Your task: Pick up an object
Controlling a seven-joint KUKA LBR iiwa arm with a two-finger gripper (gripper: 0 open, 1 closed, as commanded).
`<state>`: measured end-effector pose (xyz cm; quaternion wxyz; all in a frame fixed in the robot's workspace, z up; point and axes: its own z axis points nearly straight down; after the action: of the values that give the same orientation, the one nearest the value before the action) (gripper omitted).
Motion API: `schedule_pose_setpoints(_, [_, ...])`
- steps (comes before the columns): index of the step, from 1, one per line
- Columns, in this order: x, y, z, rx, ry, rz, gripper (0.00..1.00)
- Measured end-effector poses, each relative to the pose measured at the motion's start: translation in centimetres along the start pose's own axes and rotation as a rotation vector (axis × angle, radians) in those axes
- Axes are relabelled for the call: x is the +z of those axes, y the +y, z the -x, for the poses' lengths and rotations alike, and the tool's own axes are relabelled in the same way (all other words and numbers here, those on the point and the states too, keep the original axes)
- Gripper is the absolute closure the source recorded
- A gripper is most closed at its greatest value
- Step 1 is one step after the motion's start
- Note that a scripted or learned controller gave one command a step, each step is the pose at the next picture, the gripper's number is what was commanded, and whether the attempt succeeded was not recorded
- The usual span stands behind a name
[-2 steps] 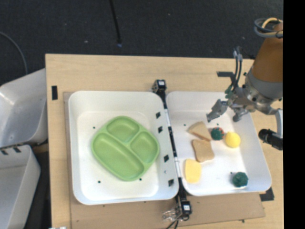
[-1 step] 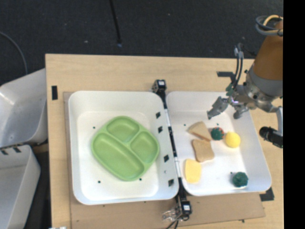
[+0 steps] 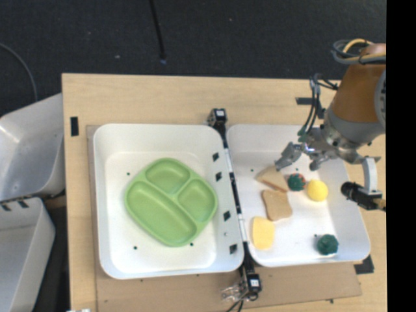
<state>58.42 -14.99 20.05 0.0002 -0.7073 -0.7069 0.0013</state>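
No brand, label or readable writing appears on anything here.

The grey arm with its orange band (image 3: 359,93) comes in above the right-hand shallow white bin (image 3: 348,239), and its upper part is cut off at the frame's edge. The two-finger gripper (image 3: 303,158) hangs over that bin's far half with its fingers spread apart and nothing between them; one metal finger (image 3: 286,156) points toward the divider between the bins.

Taking the right bin as the landmark: near its middle, just below the gripper, lies a tan wedge-shaped piece like toast (image 3: 271,179), with a second tan slice of toy bread (image 3: 277,205) beside it, nearer the front. A small dark green ball with a red spot (image 3: 296,182) sits next to the wedge, partly hard to make out, and a round yellow lemon-like ball (image 3: 317,190) lies just beyond it toward the bin's outer side. A flat pale yellow block (image 3: 263,233) rests near the front inner corner, and a fuzzy dark green lump (image 3: 327,243) near the front outer corner.

The left-hand white bin (image 3: 107,239) beside it holds a light green divided plastic plate (image 3: 170,201).

Both bins sit on a pale wooden bench (image 3: 182,96) over a dark carpeted floor (image 3: 195,25), where a black cable (image 3: 155,21) trails.
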Motion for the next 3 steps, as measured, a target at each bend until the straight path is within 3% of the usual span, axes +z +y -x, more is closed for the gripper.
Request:
schedule_pose_setpoints(1, [5.0, -0.5, 1.0, 0.001, 0.0, -0.001, 0.0])
schedule_pose_setpoints(2, [9.5, 0.0, 1.3, 0.004, -0.004, 0.019, 0.0])
schedule_pose_setpoints(3, [7.9, 0.2, 1.4, 0.006, -0.004, 0.026, 1.0])
